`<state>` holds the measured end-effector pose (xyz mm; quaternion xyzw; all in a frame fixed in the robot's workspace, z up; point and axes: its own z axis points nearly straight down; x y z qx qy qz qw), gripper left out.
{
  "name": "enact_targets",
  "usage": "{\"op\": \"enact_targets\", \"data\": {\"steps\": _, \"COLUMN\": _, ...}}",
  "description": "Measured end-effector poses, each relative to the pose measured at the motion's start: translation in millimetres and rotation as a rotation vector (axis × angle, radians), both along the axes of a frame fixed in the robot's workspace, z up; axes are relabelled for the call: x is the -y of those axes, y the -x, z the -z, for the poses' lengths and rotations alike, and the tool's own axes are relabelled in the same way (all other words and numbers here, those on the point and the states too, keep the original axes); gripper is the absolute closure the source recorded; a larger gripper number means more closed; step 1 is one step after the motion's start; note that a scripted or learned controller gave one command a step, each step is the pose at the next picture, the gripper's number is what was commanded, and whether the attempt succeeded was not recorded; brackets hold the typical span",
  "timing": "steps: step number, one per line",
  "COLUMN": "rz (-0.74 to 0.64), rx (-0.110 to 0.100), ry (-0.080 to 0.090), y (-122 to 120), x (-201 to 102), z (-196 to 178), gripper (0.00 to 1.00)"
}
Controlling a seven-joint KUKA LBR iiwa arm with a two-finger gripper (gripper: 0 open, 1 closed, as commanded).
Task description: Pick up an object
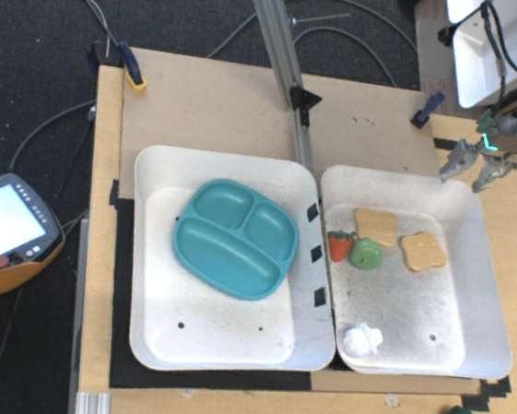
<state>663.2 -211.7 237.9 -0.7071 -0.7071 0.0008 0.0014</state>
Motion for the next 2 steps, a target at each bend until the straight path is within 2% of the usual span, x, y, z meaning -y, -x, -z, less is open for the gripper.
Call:
{"op": "enact_targets", "data": {"steps": 1, "rz": -0.001, "rx": 0.004, "ry": 0.001, "y": -0.8, "x": 0.0, "z": -1.9, "gripper": 0.0}}
{"op": "enact_targets", "data": {"steps": 2, "rz": -0.001, "rx": 0.0, "ry": 0.0, "y": -2.4, "x": 0.1, "z": 39.5, "gripper": 0.0}}
